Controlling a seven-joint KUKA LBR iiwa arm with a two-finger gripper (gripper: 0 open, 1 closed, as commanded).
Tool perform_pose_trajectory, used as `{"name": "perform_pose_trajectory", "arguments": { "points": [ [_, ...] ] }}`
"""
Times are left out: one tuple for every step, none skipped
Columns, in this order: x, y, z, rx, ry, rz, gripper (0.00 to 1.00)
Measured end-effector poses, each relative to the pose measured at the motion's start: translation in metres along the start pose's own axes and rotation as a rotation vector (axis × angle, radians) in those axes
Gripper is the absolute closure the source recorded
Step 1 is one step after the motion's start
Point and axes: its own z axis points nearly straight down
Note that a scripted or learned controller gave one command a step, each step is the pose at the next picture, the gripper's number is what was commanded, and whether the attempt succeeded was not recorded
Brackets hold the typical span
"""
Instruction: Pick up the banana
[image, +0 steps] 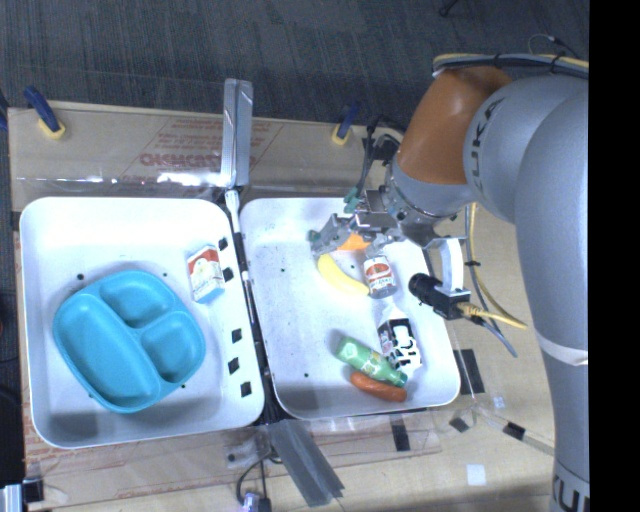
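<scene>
The yellow banana (340, 276) lies in the right bin (290, 370), near its upper middle, pointing down to the right. My gripper (348, 235) hangs just above the banana's upper end, with an orange object (353, 242) right under it. The grey arm with its orange band (450, 125) comes in from the upper right.
In the right bin, a small brown bottle (378, 276) touches the banana's right end; a black-and-white carton (400, 343), a green packet (368, 361) and a carrot (378, 387) lie lower down. The left bin (60, 225) holds a blue divided plate (128, 338) and a small can (205, 273).
</scene>
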Motion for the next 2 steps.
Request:
{"name": "perform_pose_trajectory", "arguments": {
  "points": [
    [-0.031, 0.011, 0.125, -0.004, -0.001, -0.145, 0.00],
    [0.038, -0.027, 0.025, -0.002, -0.001, -0.148, 0.00]
  ]
}}
